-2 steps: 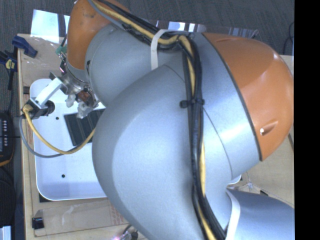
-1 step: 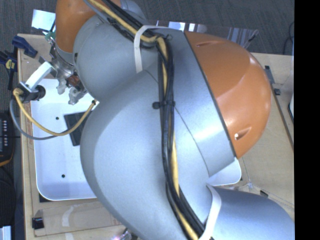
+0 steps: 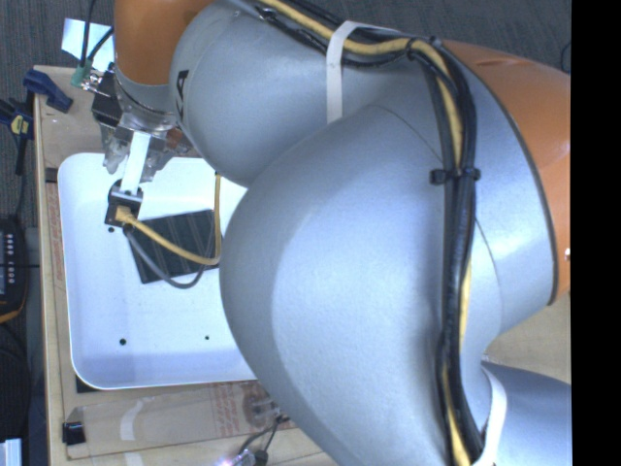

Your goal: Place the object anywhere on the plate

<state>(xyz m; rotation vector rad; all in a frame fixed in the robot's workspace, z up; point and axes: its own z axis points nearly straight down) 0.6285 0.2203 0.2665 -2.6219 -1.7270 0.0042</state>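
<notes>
My arm (image 3: 388, 260): grey, orange-banded, the largest thing in view.
White bin (image 3: 97, 309): at the left.
Dark ribbed slab (image 3: 179, 243): flat on the bin floor, long axis across the view, right end under my arm.
My gripper (image 3: 134, 158): just beyond the slab's left corner; I cannot tell whether it is spread or closed.

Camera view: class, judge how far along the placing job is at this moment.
Done: nothing that can be confirmed. In hand: the gripper hangs over the upper left corner of the white bin, beside a dark ribbed slab lying flat inside. Left: the placing itself; the arm hides much of the bin.
</notes>
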